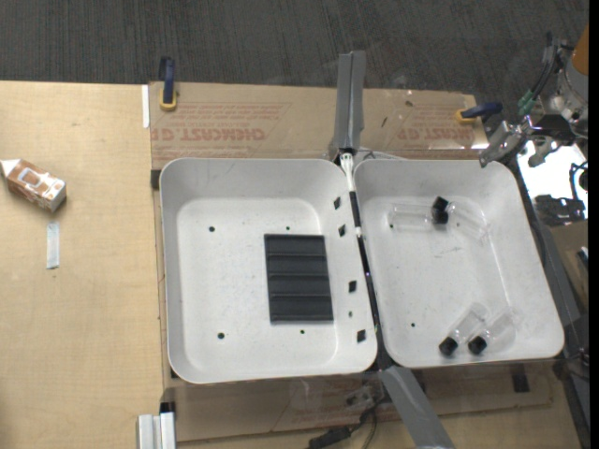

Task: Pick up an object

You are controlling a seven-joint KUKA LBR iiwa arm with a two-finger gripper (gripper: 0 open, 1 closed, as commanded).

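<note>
A black ribbed rectangular block (299,277) lies flat in the middle of the left bin (187,251). In the right bin (524,251), a clear plastic bottle with a black cap (423,217) lies on its side near the far end. Two more clear bottles with black caps (468,337) lie together at the near right corner. My gripper (508,141) hangs at the far right corner of the right bin, just outside its rim and away from all the objects. Nothing can be seen in it.
Brown cardboard (243,124) lies under the bins, held by blue clamps (167,80) at the back. A small orange-and-white box (36,185) and a white strip (52,247) lie on the wooden bench to the left. A grey divider bar (349,101) stands between the bins.
</note>
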